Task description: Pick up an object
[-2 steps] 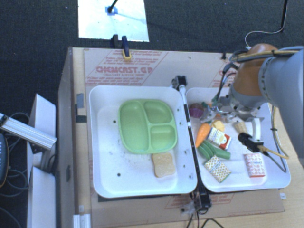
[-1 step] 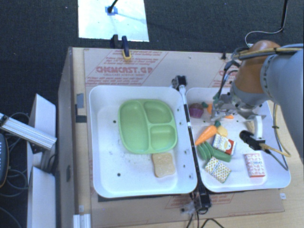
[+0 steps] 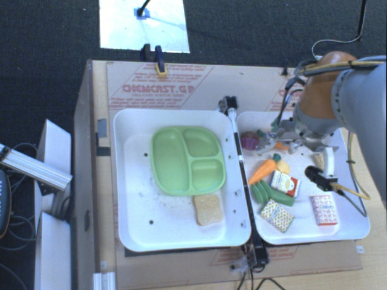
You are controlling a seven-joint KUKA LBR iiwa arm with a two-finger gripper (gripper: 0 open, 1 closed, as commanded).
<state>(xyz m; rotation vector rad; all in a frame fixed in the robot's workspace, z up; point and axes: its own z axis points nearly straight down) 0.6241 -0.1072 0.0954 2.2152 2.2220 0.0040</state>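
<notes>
The bench (image 3: 181,83) carries two shallow white bins side by side, so that things can be lifted from one and set in the other. The left bin (image 3: 130,180) holds a green divided plate (image 3: 187,160) near its middle and a slice of toast (image 3: 208,209) just nearer than the plate. The right bin (image 3: 357,222) holds the clutter worth picking from. The grey arm (image 3: 357,95) reaches in from the right and bends down over that bin's far part, its gripper (image 3: 284,139) low among the items there. Whether the pincer is released or clenched I cannot tell; the wrist hides it. Beside it lies a purple piece (image 3: 249,141), probably the target. Nearer lie a carrot (image 3: 263,170), green beans (image 3: 269,193), a small red carton (image 3: 285,183), a patterned packet (image 3: 277,215) and a red-and-white packet (image 3: 325,210).
</notes>
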